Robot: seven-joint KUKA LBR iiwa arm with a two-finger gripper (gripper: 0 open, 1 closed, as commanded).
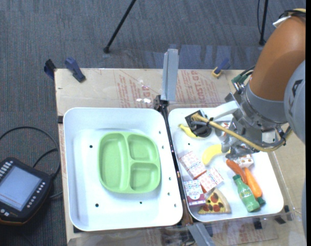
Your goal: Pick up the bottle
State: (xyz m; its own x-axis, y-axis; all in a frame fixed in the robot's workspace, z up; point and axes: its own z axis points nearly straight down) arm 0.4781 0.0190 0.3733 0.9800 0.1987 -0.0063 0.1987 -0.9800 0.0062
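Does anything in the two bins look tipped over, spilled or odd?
Nothing spilled. The green bottle lies on its side in the right bin, beside an orange carrot. The green plate sits flat.

A green divided plate [129, 162] lies flat near the middle of the left white bin [78, 137], with its two small compartments toward 3 o'clock. In the right bin [269, 174], a yellow banana [212, 153] sits near the centre. Three red-and-white cartons [191, 163] cluster from 9 to 6 o'clock of it. A pizza slice [216, 203] lies beyond them at 6 o'clock, by the bin wall. An orange carrot [252, 182] lies at 4 o'clock of the banana. On the carpet at 9 o'clock of the counter [109, 86] rests a control pendant [16, 188]. A blue clamp [74, 69] sits at the counter's 11 o'clock corner.
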